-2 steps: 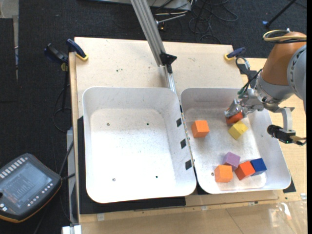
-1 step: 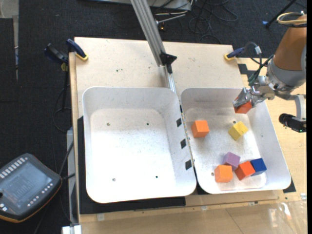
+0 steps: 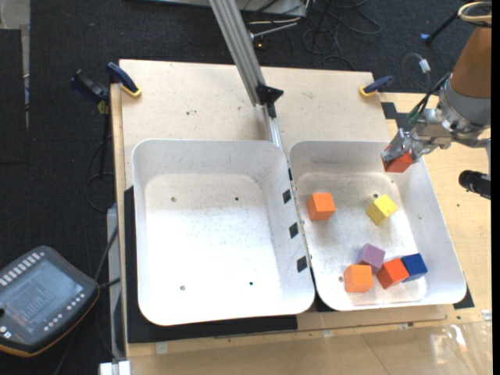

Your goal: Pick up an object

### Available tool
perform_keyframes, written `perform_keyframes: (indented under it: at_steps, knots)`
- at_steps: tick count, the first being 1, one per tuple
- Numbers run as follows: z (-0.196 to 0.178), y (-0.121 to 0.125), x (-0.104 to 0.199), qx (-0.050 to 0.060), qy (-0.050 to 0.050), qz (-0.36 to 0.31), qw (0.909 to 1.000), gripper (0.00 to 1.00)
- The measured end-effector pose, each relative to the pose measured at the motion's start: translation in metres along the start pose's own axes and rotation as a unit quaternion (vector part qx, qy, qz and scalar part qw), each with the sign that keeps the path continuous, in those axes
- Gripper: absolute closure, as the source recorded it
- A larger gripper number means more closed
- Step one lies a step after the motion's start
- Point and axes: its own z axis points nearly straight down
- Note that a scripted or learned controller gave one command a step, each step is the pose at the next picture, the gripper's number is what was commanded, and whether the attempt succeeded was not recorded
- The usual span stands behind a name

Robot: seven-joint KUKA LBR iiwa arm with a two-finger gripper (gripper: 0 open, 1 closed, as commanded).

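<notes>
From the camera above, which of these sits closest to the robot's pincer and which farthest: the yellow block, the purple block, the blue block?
1. Yellow block, just below the pincer, upper part of the right bin.
2. Purple block, lower in that bin.
3. Blue block, near the bin's bottom corner; close to the purple one's rank.

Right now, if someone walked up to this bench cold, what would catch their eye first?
Probably the end effector at the right bin's far right rim, with a red block at its tip. Next, the bright blocks in that bin: an orange one and a yellow one mid-bin, then purple, orange, red and blue clustered near the front.
</notes>
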Motion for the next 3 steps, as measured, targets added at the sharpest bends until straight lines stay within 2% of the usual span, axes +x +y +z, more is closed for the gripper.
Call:
perform_keyframes:
  at_steps: [1,2,3]
  knots:
    - [0.004,-0.01,0.044,0.003,0.001,-0.002,1.0,1.0]
    - [0.007,-0.016,0.106,0.003,0.002,-0.003,1.0,1.0]
    - [-0.007,-0.025,0.165,0.003,0.002,-0.003,1.0,1.0]
